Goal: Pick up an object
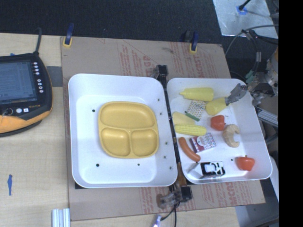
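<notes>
— What are you working over?

— Your bench is pale wood with a brown cardboard sheet [142, 56] held by two clamps at its far edge. A teach pendant [21, 91] lies at nine o'clock. The left bin [80, 164] carries a yellow divided tray [128, 129]. The right bin [262, 160] holds the toy food: a corn cob [196, 94] at twelve o'clock, a yellow piece [216, 106] just beside it, a second cob [189, 126] at nine, a sausage [189, 149] at seven, a tomato [218, 122] in the middle, a cashew-shaped piece [232, 135] beside it and a red piece [245, 162] at five. Beyond the bench the floor is dark.

— And your arm?

— It enters at three o'clock. The gripper [235, 94] hangs over the right bin's one o'clock corner, just beside the yellow piece. You cannot tell the fingers' spread from here.
</notes>
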